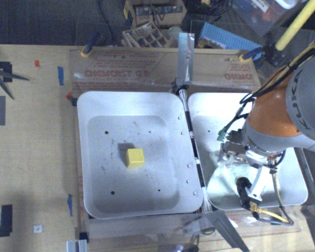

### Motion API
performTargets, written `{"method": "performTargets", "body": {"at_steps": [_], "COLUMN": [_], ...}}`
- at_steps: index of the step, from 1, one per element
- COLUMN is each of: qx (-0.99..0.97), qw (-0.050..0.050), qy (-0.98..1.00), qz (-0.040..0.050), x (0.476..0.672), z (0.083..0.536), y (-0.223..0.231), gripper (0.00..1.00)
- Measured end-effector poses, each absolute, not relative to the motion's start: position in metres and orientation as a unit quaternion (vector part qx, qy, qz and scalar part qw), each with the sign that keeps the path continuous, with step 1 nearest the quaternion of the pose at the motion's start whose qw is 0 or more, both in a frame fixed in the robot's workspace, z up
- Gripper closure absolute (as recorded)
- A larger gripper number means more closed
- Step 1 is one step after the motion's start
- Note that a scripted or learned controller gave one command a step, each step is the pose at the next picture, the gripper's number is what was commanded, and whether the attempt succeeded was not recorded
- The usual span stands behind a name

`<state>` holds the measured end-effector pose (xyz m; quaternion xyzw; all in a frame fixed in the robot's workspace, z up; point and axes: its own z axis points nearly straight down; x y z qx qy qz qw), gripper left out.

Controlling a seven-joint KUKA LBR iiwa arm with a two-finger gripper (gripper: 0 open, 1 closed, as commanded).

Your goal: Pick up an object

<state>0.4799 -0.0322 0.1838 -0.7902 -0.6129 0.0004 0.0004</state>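
Two white bins sit side by side mid-frame. Left bin (94, 119): larger in view, floor scuffed and speckled with dark marks. Right bin (210, 106): much of it covered by the arm (283, 109), which enters from the right edge, grey body cut off by the frame, orange band above the wrist. Gripper (240, 164) sits low over the right bin, lower right of the frame; wrist hardware and cables crowd it, so how far it is open and whether it has hold of anything cannot be told. Yellow cube (135, 157): alone near the centre of the left bin, well apart from the gripper.
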Motion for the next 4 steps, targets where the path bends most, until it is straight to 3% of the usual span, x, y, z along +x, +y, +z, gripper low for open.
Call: {"method": "performTargets", "body": {"at_steps": [1,2,3,4], "qx": [-0.79,-0.805,-0.861,-0.866], "qw": [0.0,-0.001,0.001,0.0], "qy": [-0.613,-0.594,-0.509,-0.501], "qz": [0.0004,0.0003,0.0012,0.0004], "x": [0.48,0.547,0.506,0.55], "z": [0.184,0.377,0.255,0.285], "y": [-0.032,-0.136,-0.052,0.025], "gripper": [0.0,0.0,0.0,0.0]}}
